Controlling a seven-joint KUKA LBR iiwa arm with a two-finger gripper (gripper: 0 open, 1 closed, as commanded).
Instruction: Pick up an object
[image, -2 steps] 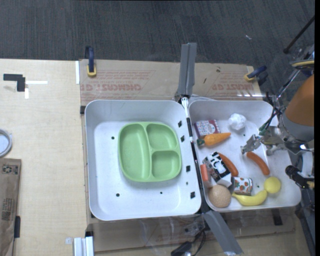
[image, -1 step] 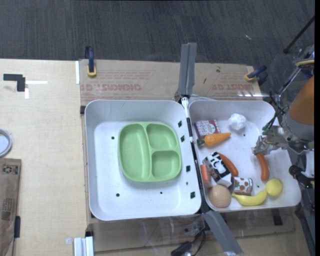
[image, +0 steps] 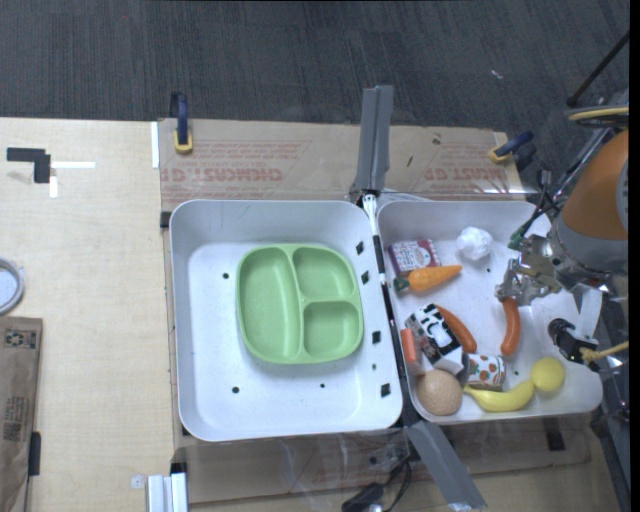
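Left bin (image: 200, 330): centre of frame, holding a green divided plate (image: 299, 302).
Right bin (image: 450, 210): carrot (image: 432, 279), white crumpled ball (image: 474, 241), egg (image: 438, 392), banana (image: 500, 398), lemon (image: 547, 374).
Sausage (image: 511, 328): upright near the right wall, just below my gripper.
My gripper (image: 520, 283): right of frame, over the right bin; I cannot tell its opening.

Red-orange sausage (image: 511, 328), elongated, lying near-upright on right bin (image: 480, 212) floor, directly under claw (image: 521, 284).
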